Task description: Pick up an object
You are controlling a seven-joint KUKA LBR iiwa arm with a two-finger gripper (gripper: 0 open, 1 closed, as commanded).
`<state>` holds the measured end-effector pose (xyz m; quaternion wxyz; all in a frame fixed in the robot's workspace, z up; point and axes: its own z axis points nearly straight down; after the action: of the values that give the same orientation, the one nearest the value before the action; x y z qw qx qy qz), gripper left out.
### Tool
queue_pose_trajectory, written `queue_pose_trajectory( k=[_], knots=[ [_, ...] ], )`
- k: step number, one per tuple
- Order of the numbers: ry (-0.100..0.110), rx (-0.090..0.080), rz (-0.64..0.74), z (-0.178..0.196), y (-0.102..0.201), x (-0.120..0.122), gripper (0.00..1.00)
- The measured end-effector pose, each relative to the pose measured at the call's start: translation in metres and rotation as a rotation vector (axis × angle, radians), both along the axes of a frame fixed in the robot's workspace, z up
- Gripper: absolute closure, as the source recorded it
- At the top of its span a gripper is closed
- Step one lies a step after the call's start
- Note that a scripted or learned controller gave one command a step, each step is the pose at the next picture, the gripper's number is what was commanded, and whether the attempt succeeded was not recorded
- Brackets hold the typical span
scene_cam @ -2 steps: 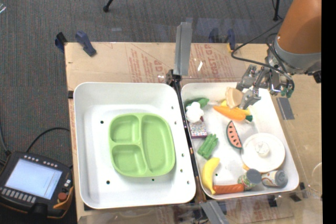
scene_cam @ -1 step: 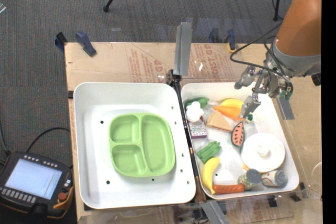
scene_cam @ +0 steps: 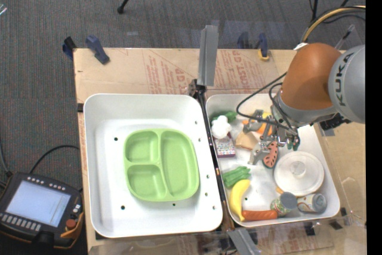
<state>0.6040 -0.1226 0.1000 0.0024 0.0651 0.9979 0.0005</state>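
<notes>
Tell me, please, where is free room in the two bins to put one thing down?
The left bin has bare white floor all around the green tray, widest at its near corners. The tray's three compartments are free too. The right bin is crowded: banana, white bowl, watermelon slice and more, with the gripper above them.

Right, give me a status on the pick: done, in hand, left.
Done: the arm has reached over the right bin, its pincer low among the toys near the watermelon slice. In hand: nothing visibly lifted; the grip is unclear. Left: grasp and raise an item. The green divided plate sits in the left bin.
</notes>
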Motion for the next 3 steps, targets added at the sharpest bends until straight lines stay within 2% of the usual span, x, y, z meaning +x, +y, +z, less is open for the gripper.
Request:
queue_pose_trajectory(
  k=[1,2,3],
  knots=[
    [-0.004,-0.001,-0.026,-0.009,-0.014,-0.053,0.0],
    [0.006,0.002,-0.017,-0.013,0.037,-0.07,0.0],
    [-0.005,-0.001,-0.035,-0.011,0.044,-0.122,0.0]
  ],
)
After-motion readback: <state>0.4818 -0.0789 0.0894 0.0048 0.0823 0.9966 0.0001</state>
